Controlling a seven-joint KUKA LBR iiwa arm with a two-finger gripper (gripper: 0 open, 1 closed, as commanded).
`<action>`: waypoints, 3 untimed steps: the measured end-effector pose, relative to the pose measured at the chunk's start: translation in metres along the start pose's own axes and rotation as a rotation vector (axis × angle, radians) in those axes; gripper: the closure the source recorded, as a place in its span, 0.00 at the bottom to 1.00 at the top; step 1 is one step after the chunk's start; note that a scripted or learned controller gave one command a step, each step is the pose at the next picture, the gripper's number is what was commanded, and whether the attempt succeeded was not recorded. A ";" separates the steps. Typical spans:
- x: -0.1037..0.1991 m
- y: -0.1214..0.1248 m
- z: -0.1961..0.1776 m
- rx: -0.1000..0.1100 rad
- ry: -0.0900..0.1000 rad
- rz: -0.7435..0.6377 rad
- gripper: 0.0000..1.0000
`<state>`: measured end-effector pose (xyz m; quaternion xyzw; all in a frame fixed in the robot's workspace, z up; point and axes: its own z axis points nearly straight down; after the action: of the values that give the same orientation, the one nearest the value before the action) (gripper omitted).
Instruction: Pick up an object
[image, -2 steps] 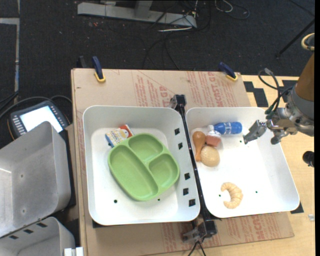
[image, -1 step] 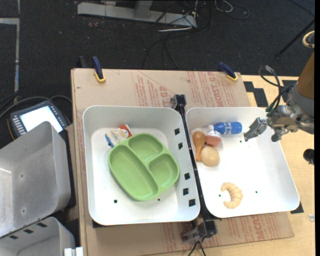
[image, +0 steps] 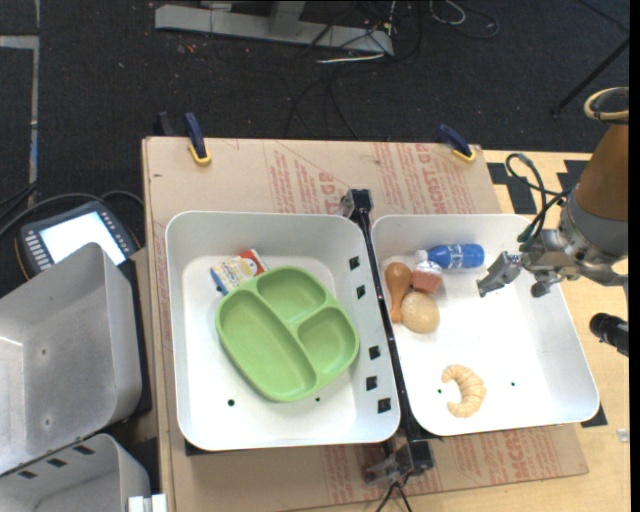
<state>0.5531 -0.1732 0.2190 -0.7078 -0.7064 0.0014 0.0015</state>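
looking down from the camera view, you see the gripper hanging over the right bin, near its far right corner, with its two fingers spread and nothing between them. the blue bottle lies just beside it toward the divider, against the far edge of that bin. crowded next to the bottle sit a small red block, a tan drumstick-shaped toy and a beige egg-shaped piece, the last two touching. the curled croissant toy lies well apart near the near edge. in the left bin a green divided plate partly covers a small packet.

your risks: the round bottle may roll away from closing fingers; a descent into the cluster may catch two pieces or shove them aside; close to the rim, a finger may strike the wall.
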 end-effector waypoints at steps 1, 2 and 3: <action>-0.002 -0.004 0.064 0.003 0.001 0.000 0.00; 0.001 -0.005 0.129 0.003 0.001 0.000 0.00; 0.000 -0.002 0.114 -0.006 -0.001 0.001 1.00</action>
<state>0.5503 -0.1727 0.1048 -0.7080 -0.7062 -0.0004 -0.0008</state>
